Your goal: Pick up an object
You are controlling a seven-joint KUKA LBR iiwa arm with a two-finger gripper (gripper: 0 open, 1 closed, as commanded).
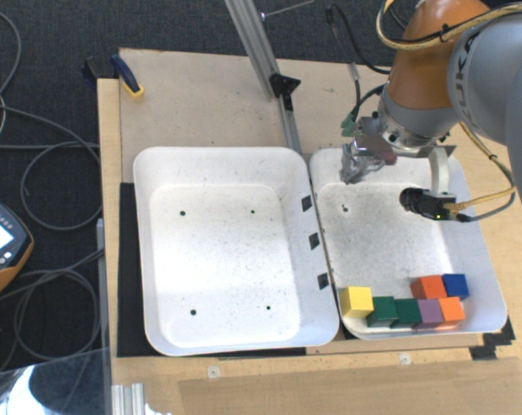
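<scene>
Several coloured blocks lie along the near edge of the right bin (468, 240): a yellow block (358, 300), two green blocks (394, 311), a purple block (430, 312), two orange blocks (434, 287) and a blue block (455, 284). My gripper (356, 168) hangs over the far left corner of the right bin, well away from the blocks, and I see nothing between its fingers. Whether the fingers are open or shut is unclear from this angle.
The left bin (218, 249) sits beside the right one, with black clips along the shared wall. A slanted metal post (261, 50) rises behind the bins. A black cable end (421, 202) dangles over the right bin. Cables lie on the floor at left.
</scene>
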